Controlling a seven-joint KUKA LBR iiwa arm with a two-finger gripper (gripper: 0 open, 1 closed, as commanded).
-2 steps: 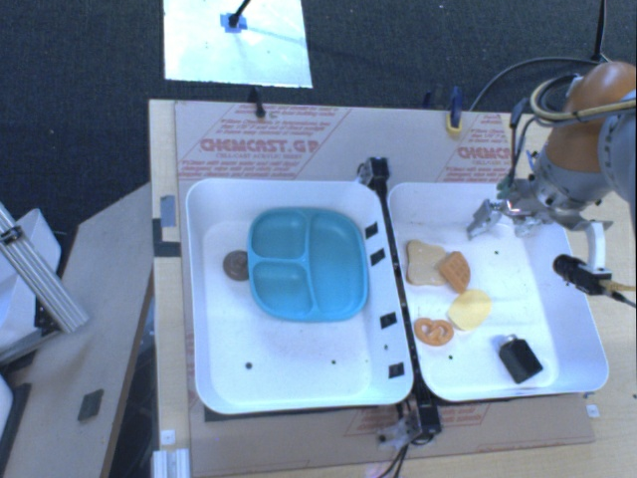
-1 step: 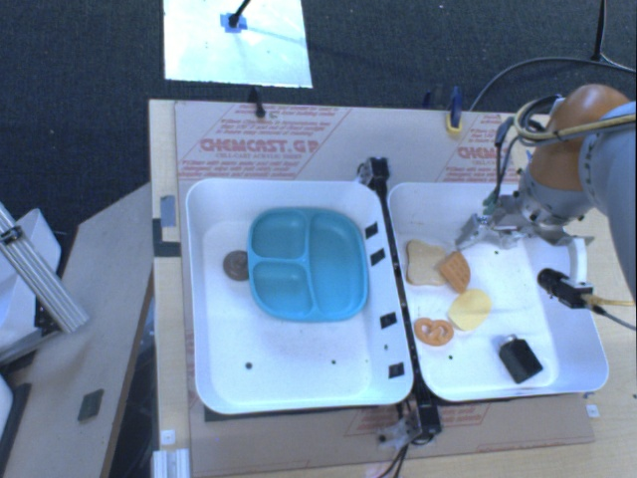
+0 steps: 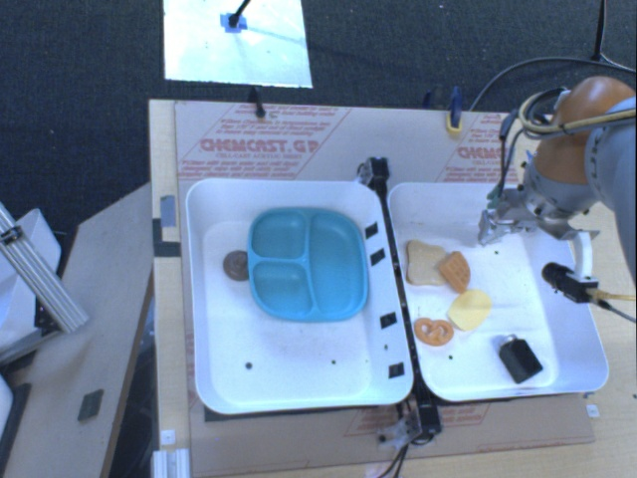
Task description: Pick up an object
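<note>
**Me:** Nearest the camera, a small black boxy block [image 3: 520,358] sits by the near wall of the right-hand shallow white plastic bin [image 3: 587,366]. It lies apart from the food cluster, so it looks the easiest one to go for.

**Spotter:** And that cluster?

**Me:** Mid-bin, left side. A pale slice of toy bread [image 3: 424,263] touches an orange ribbed croissant-like piece [image 3: 457,271]; just nearer lie a yellow round wedge [image 3: 470,310] and a brown pretzel [image 3: 433,331], almost touching. Crowded like that, I judge a clean two-finger grab tricky.

**Spotter:** Where's your claw?

**Me:** The grey two-finger gripper [image 3: 490,229] hovers over the far part of the right bin, just beyond the bread, hanging from the arm's orange-banded wrist [image 3: 587,108]. Nothing sits between its tips. Whether it's spread wide or pinched narrow, I cannot tell from this angle.

**Spotter:** Left bin?

**Me:** A blue three-compartment plastic plate [image 3: 305,264] lies flat in the left white bin [image 3: 214,366], with a small grey-brown disc [image 3: 236,265] touching its left edge. Too wide for the claw, I'd guess, so the right bin is the sensible target.

**Spotter:** Progress?

**Me:** Early. Nothing lifted yet; every pickable object rests on a bin floor.
</note>
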